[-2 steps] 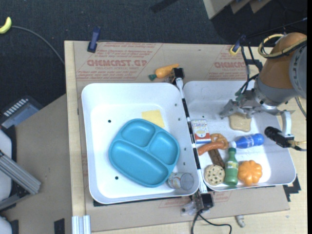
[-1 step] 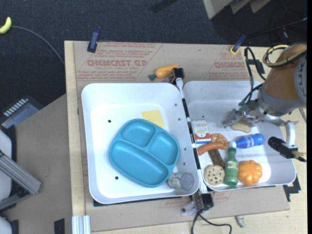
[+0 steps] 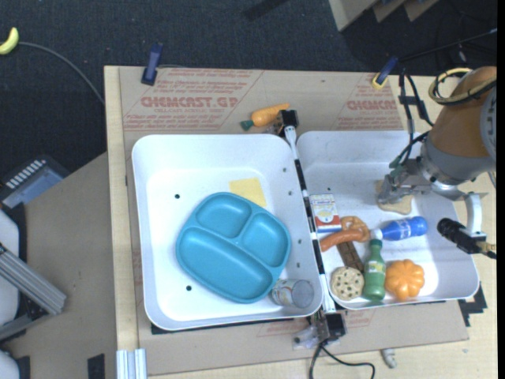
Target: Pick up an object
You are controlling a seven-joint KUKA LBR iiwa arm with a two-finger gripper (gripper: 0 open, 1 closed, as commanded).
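Where the dark carpeted floor meets the bench, a tan board printed with red lettering carries two shallow white bins side by side, held at its far edge by blue clamps. The left white bin holds a blue three-compartment plastic plate near its middle, with a flat pale yellow slice just beyond the plate toward the far edge and a small grey round tin at the near right corner. The right white bin holds most of its things along its near half: a small white carton with a red label against the left wall, an orange-brown pretzel-shaped toy, a round speckled cookie and a green toy bottle standing near the near edge, an orange toy pumpkin beside it, and a blue and white toy bottle lying on its side, long axis running left to right across the bin with its white cap toward the left. The grey arm's gripper sits low over a tan bread-like piece in the right bin's far right part; whether it is spread or pressed together cannot be told. A small orange and black clamp rests on the board beyond the bins' shared wall.
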